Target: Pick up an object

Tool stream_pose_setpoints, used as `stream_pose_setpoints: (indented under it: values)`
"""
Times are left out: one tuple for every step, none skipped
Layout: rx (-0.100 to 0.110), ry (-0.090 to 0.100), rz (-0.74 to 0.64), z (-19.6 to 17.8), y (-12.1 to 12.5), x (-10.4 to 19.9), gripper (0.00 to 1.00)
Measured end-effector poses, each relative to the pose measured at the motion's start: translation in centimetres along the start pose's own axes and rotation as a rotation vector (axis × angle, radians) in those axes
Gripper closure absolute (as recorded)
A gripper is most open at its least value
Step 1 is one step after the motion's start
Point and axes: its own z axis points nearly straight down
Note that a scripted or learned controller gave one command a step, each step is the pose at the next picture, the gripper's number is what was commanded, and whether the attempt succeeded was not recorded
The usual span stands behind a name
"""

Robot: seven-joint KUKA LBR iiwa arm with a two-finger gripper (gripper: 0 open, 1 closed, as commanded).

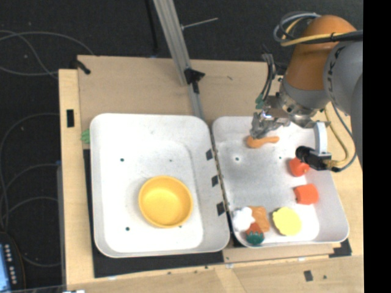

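Note:
My gripper (264,126) hangs at the back of the right bin (259,179), directly over a small orange, elongated piece (263,141) that lies on the bin floor. The gripper's tip sits at or just above that piece; I cannot tell whether they touch. Also in this bin are a red-orange block (297,167), an orange block (306,193), a yellow disc (287,221) and a cluster of white, orange and green items (251,222) in the front left corner.
The left bin (113,133) holds a yellow bowl (165,201) near its front. A grey metal post (174,35) slants up behind the bins. The arm's black cable fitting (314,157) hangs above the red-orange block.

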Motion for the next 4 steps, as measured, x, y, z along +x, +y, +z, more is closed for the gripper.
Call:
stream_pose_setpoints:
  values:
    - [0.002,0.0,-0.002,-3.7,0.2,-0.1,1.0]
    - [0.007,0.002,-0.006,-3.6,-0.7,5.1,1.0]
    - [0.008,0.002,-0.007,-3.5,-1.3,10.8,1.0]
    - [0.006,0.002,-0.007,-4.5,-0.7,15.8,1.0]
